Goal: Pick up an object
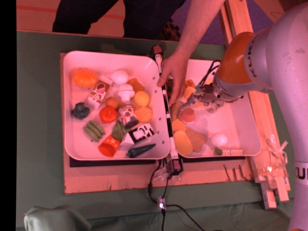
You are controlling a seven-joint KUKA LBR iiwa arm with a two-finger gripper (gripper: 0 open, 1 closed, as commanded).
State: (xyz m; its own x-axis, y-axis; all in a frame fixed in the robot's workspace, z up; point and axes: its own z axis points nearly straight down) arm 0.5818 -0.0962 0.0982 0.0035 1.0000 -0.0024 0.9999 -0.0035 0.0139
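Two white bins [70, 61], one gripper [204, 99] over the right, finger state unclear, one person's hand [174, 76] beside it.

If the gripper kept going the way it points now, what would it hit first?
The gripper points leftward and down in the right bin. Probably the pink cupcake-like toy just beneath it, though the person's hand is close; depth is unclear.
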